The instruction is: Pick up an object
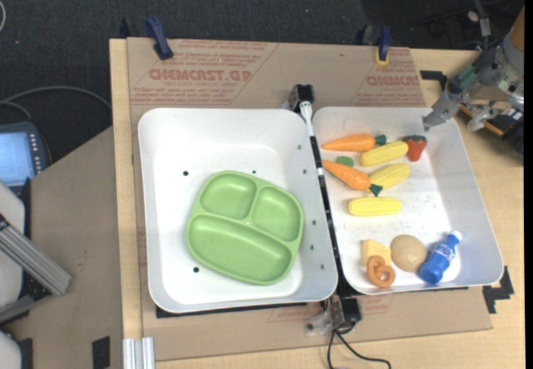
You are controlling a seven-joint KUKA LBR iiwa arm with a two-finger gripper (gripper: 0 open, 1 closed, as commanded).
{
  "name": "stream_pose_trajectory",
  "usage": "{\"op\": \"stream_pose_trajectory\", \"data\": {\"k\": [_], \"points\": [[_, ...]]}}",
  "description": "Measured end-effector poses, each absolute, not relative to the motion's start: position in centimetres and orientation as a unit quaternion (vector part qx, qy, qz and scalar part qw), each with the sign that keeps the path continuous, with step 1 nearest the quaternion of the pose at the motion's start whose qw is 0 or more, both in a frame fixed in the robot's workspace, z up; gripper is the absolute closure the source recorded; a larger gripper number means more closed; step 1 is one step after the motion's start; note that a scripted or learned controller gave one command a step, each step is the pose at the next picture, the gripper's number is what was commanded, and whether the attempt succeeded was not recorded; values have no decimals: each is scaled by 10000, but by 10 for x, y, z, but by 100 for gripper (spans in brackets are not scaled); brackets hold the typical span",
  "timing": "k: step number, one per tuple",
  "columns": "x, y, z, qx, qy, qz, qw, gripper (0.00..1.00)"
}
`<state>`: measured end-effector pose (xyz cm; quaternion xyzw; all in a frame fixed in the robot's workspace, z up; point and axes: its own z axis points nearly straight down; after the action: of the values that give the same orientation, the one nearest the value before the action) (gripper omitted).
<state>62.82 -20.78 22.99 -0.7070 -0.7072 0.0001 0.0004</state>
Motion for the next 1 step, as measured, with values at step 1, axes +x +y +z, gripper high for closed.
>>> {"op": "stream_pose_trajectory", "data": {"k": [1], "points": [[665,-208,175,-7060,-7082,-2,-20,0]]}}
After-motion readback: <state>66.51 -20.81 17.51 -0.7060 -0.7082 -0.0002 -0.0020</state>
